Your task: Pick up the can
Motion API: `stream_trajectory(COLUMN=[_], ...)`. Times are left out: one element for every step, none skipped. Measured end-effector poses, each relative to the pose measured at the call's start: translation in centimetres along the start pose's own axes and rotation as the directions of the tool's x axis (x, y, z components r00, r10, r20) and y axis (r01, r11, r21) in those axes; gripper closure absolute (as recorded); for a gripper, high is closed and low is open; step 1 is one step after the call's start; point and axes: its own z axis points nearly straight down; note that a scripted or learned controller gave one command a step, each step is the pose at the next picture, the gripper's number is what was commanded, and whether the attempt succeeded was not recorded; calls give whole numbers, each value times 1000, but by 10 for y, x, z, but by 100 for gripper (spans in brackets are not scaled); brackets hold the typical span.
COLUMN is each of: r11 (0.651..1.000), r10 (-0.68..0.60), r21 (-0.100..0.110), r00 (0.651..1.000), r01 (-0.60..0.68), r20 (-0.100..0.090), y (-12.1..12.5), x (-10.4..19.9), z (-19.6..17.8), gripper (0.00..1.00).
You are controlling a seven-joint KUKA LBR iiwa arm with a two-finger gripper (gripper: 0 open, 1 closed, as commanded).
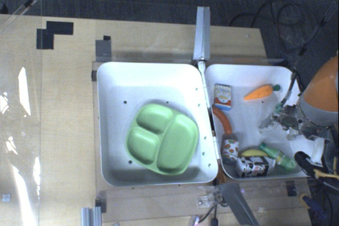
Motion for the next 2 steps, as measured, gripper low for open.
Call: stream_trajectory(r11=[986,982], r10=[169,188], r21=[4,5], r00=[986,982], r01=[-169,-188], r20=[-2,4], y=[59,45], x=[18,13], z=[2,-47], gripper=[0,0])
